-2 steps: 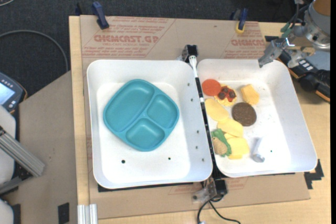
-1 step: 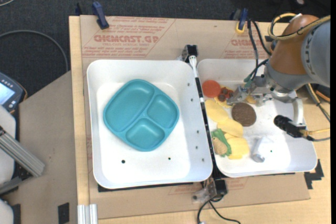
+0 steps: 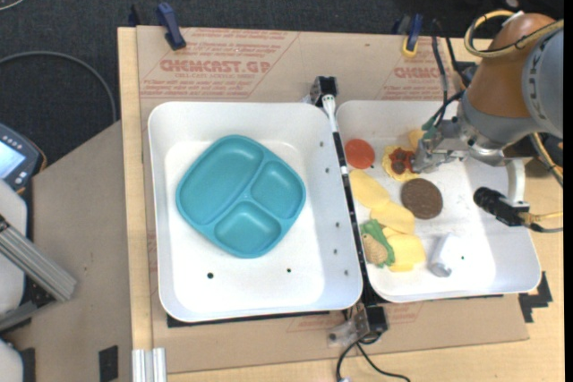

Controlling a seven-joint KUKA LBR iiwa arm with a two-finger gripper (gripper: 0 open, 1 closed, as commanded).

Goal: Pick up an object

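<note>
Bench with 2 bins (image 3: 170,192): gripper (image 3: 419,155), state indiscernible, at light, stiff toy food (image 3: 398,161), best pinched across edges.

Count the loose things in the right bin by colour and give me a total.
Yellow: 4
Orange-red: 1
Brown: 1
Green: 1
Grey: 1
Total: 8

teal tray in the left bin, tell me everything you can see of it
The teal tray is a rounded-square plate of smooth, plastic-looking material with three compartments: one large, two smaller. It lies flat and upright, turned at a slant to the walls of the left bin, roughly mid-floor. Its compartments hold nothing; only the bin floor touches it.
</note>
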